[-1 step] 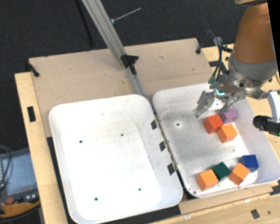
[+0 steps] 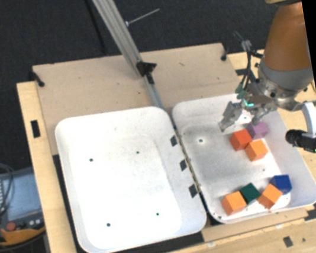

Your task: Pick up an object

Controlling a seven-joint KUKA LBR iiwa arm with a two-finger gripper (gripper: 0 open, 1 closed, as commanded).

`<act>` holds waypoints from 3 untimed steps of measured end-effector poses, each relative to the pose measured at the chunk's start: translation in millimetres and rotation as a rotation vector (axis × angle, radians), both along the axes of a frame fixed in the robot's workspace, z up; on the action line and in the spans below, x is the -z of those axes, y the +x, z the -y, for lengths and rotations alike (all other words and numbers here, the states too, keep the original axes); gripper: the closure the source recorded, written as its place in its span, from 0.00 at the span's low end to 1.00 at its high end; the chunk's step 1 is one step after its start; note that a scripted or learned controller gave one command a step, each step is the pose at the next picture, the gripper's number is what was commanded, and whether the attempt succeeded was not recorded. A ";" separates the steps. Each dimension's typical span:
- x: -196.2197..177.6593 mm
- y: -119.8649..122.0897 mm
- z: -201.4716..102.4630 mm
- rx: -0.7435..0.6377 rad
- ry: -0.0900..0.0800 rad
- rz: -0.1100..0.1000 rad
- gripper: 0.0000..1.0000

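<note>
Seven small blocks lie in the right bin (image 2: 207,162), four along its near edge, three just below my gripper (image 2: 237,117), whose state I cannot tell; the red-orange block (image 2: 240,139), probably light and rigid, suits flat-side pinching.

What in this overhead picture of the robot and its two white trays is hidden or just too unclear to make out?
- Gripper: in the camera view its fingers are small and blurred, so open or shut can't be judged.
- Purple block: partly covered by the wrist above it.
- Green block: wedged between orange blocks, only part visible.
- Arm: cut off by the right edge above the orange band.
- Grey box, bench's left: screen too small to read.
</note>
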State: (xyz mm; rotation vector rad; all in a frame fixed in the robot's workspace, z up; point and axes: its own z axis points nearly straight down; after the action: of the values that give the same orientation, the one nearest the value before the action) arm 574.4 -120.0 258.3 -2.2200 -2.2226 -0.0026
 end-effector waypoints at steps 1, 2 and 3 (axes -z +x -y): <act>42.2 1.0 0.9 0.005 -0.003 -0.005 0.00; 104.3 -5.5 3.2 0.004 -0.003 -0.007 0.00; 156.9 -6.5 5.0 0.005 -0.003 -0.006 0.00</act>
State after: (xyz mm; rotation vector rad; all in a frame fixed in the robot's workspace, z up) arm 567.9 -125.0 101.4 -2.2241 -2.2162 0.0070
